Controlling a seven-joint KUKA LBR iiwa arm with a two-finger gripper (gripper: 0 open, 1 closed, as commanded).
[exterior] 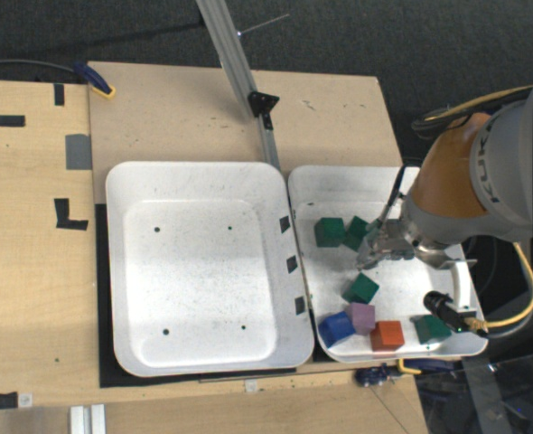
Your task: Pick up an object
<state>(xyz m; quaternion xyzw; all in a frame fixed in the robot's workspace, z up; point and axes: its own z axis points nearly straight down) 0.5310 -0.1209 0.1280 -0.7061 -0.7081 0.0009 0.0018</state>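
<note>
The wooden bench [203, 116] carries two white bins side by side. The left bin [199, 265] sits beside the right bin [339, 188], which holds all the blocks. The grey arm [483, 183] reaches in from the right, its hand [373, 247] low over the right bin just beside two dark green blocks [331, 232]; whether it is apart or together I cannot tell. Nearer the front lie another green block [362, 288], a blue block [336, 325], a purple block [363, 316] and an orange block [388, 334].

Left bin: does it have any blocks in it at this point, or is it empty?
Empty. The left bin shows bare white floor with a few dark dots; all the coloured blocks lie in the right bin.
</note>
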